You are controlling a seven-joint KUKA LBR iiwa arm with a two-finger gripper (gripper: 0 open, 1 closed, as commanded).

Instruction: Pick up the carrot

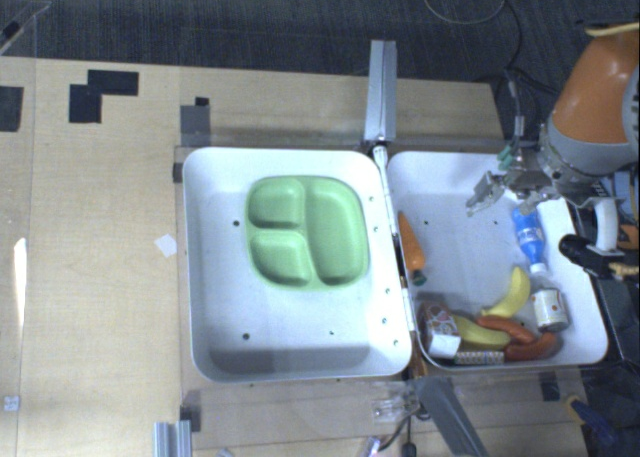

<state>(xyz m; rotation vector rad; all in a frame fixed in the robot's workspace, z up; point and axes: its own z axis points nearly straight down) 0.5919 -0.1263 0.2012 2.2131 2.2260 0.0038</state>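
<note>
The carrot (410,244) is small and orange. It lies lengthwise against the left wall of the right bin (450,170), about halfway down that wall. My gripper (505,188) hangs over the upper right part of that bin, well to the right of the carrot and a little farther back. Its fingers are spread open and nothing sits between them. A bare stretch of bin floor separates gripper and carrot.
A blue water bottle (527,235) lies just below the gripper. A banana (511,294), a small can (548,310), a red pepper (522,333), a second banana (480,333) and a packet (440,330) crowd the bin's front. A green divided plate (305,230) sits in the left bin (215,275).
</note>
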